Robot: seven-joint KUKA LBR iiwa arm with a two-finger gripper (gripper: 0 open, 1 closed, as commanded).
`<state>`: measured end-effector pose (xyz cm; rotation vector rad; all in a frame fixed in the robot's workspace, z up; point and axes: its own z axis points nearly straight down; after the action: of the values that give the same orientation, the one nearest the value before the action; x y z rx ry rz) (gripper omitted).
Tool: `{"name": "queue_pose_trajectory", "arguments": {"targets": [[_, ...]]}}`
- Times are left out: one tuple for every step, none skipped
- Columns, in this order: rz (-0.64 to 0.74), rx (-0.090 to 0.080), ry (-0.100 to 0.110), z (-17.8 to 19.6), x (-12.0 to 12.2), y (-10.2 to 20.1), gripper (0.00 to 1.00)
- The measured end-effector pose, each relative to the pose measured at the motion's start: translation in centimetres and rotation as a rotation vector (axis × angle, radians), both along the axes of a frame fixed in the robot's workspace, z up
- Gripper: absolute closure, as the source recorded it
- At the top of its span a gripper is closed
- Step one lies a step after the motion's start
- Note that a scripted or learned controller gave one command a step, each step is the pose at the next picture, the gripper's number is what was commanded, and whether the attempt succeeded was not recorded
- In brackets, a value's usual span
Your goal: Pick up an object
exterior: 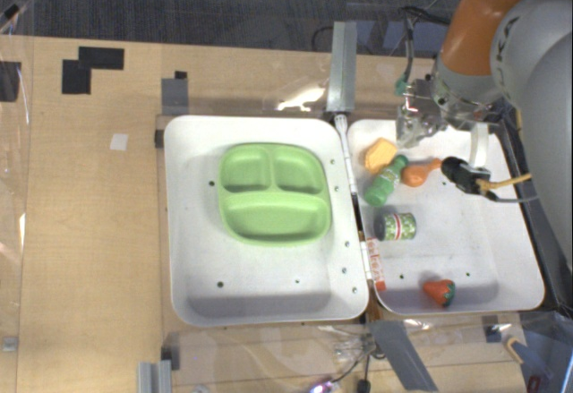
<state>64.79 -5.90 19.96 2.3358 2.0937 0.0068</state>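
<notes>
A pale wooden counter [81, 230] carries two shallow white bins side by side, with dark ribbed flooring beyond its far edge and black patches near its left corner. The left bin [192, 284] holds a green divided plate [273, 194]. The right bin [501, 266] holds an orange block [380, 153], a green bottle [382, 183], a carrot [419, 172], a small can [396, 226] and a strawberry [439, 292]. The claw [416, 124] hangs over the right bin's far edge, just beside the orange block; whether it is open or closed, I cannot tell
</notes>
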Motion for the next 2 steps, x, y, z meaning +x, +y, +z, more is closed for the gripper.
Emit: {"name": "queue_pose_trajectory", "arguments": {"targets": [[-0.380, 0.002, 0.002, 0.5, 2.2, -2.2, 1.00], [-0.417, 0.002, -0.001, -11.1, 2.3, -7.5, 1.00]]}}
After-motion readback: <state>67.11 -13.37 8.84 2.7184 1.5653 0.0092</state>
